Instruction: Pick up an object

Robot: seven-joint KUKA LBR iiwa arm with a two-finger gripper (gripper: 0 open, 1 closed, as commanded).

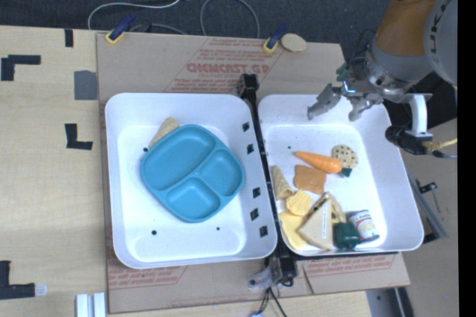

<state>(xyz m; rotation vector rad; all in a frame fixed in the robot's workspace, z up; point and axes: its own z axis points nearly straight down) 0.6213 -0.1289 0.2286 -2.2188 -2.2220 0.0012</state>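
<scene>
The hand (341,106) hangs over the far edge of the right bin (394,181), its two fingers spread apart with nothing between them. No object is picked yet, so the step in hand is choosing one and coming down on it.

The candidates all lie in the right bin. The carrot (318,161) lies on its side near the bin's middle, with the round speckled cookie (343,155) just beside its thick end. A brown square slice (309,179) touches the carrot on the near side. Toward the bin's near edge a heap of pale cheese-like wedges (306,217) crowds together with a small jar (363,222) and a dark green piece (346,235). The left bin (119,181) holds a blue divided plate (193,172) with a tan piece (165,131) tucked under its far edge.

The carrot looks the best choice: it is closest to the hand, slim enough for the open fingers, and has bare bin floor on its far side. To do this well, the fingers should probably straddle the carrot across its width near the middle, turned so that the near finger does not land on the brown slice. The heap at the near edge seems riskier, since pieces overlap and a flat wedge offers little to pinch.
</scene>
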